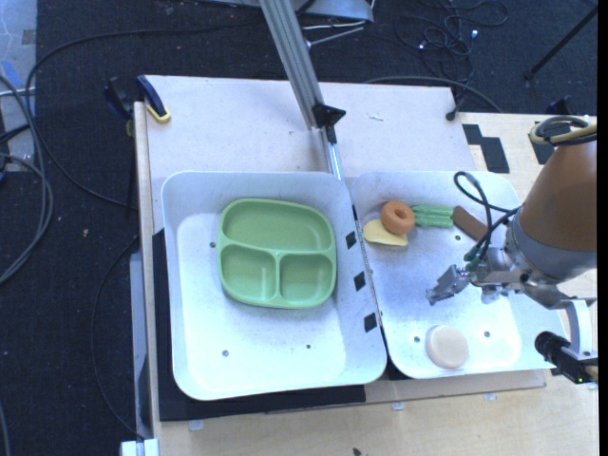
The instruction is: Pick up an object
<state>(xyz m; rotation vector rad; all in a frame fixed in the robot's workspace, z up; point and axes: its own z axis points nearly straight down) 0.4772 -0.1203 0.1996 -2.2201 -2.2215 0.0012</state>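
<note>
Two white bins lie side by side; the right bin [494, 350] has bare floor mid-way; the hand [442, 288], fingers slightly parted and holding nothing, hovers just above the cream disc [447, 346].

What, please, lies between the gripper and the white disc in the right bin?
Nothing: in the camera view, bare bin floor separates the gripper from the white disc.

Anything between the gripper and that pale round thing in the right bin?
Nothing visible. The gripper sits over the right bin, and the pale round object lies just below it in the camera view, with bare bin floor between them. The donut and the other items lie farther up, off that path.
</note>
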